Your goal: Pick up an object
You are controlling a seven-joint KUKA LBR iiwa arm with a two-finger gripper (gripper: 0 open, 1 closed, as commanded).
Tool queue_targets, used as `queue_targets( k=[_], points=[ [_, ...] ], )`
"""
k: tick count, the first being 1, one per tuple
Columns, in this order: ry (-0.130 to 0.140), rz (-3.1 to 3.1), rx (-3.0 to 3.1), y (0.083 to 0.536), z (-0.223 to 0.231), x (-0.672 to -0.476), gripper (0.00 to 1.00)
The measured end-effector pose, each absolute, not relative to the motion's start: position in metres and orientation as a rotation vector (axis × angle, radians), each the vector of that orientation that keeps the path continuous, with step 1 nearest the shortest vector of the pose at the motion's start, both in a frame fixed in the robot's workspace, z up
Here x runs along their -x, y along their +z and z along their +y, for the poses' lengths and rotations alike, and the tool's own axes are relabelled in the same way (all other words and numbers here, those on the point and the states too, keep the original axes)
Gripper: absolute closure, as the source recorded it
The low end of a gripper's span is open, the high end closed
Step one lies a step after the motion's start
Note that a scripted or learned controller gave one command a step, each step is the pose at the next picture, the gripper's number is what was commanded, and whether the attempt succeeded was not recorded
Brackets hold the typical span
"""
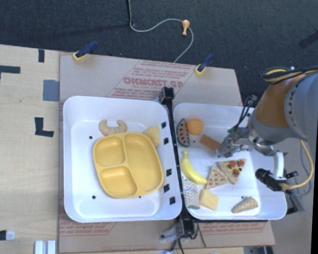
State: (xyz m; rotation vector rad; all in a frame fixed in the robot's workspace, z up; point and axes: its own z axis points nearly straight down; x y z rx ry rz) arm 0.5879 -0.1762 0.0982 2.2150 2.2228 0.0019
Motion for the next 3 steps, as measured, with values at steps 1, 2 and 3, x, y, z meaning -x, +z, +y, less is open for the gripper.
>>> queue_targets(
  k=[1, 2, 3],
  points=[
    [0.002, 2.222, -2.220, 0.157, -0.175, -0.580, 1.00],
    [0.005, 2.222, -2.216, 0.217, -0.167, -0.584, 1.00],
    [0.001, 2.224, -2.220, 0.225, -0.166, -0.584, 1.00]
  ],
)
